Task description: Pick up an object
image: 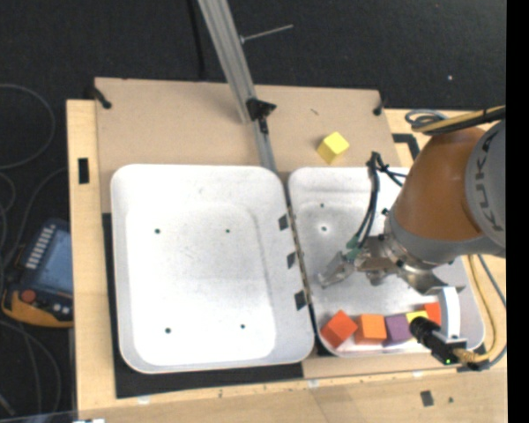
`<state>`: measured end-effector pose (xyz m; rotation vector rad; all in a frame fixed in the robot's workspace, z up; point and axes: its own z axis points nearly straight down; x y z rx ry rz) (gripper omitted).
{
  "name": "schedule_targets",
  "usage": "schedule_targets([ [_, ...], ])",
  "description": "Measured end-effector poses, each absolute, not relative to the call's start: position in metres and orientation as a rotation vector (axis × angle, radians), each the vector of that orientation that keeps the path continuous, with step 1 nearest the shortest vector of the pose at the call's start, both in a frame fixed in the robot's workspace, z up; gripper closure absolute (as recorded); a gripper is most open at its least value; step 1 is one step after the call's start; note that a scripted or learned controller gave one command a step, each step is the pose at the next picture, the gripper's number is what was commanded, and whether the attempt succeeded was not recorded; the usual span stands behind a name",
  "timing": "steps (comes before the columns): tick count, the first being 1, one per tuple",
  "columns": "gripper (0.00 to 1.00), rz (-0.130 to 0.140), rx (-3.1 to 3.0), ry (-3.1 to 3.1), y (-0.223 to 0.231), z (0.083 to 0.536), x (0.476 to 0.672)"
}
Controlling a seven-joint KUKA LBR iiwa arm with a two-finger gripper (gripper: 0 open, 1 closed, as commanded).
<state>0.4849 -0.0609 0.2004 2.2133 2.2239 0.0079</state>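
The arm (450, 196) reaches in from the right over the right bin (335, 192). Its gripper (331, 274) hangs low above the bin floor near the left wall; whether it is spread or pressed together cannot be told. Along the bin's near edge lie a red block (339, 327), an orange block (371, 327) and a purple block (397, 328), apart from the gripper. A yellow block (333, 146) sits on the board behind the bins.

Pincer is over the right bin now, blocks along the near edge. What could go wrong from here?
1. The pincer hangs above bare bin floor, apart from the blocks; closing here would likely grab nothing.
2. The red block, orange block and purple block sit tightly together against the right bin wall, leaving little finger room.
3. The yellow cube lies outside both bins.
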Motion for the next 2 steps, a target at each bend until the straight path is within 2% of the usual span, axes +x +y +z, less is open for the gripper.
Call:
schedule_targets([
  [1, 0.00, 0.002, 2.223, 2.218, -0.062, 0.196, 0.485],
  [2, 0.00, 0.005, 2.211, 2.234, 0.017, 0.196, 0.485],
])
